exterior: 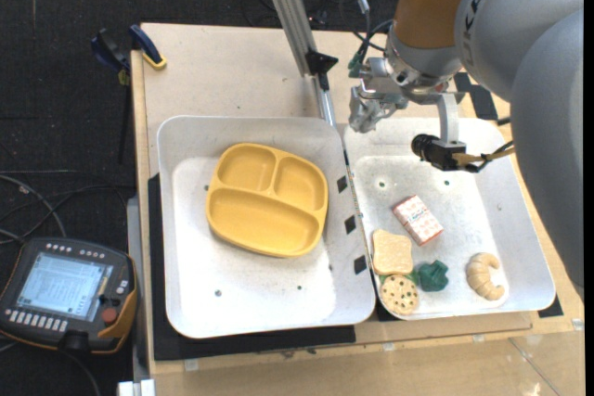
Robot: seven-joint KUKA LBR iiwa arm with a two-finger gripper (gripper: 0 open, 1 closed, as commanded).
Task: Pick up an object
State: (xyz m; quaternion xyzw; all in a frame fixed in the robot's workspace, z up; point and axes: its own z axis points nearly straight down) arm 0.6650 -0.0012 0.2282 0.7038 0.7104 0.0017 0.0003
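The right bin (501,199) holds a small red-and-white carton (418,220), a slice of toast (392,250), a chocolate-chip cookie (400,293), a small green toy (432,274) and a croissant (485,276), all grouped near its front. A yellow divided plate (269,199) lies in the left bin (186,283). My gripper (367,114) hangs over the back left corner of the right bin, well away from the food items. I see nothing in it.
A slanted metal pole (288,5) runs down to the wall between the bins, just left of the gripper. A blue and yellow clamp (139,46) sits at the bench's back left corner. A teach pendant (60,292) lies off the bench at lower left.
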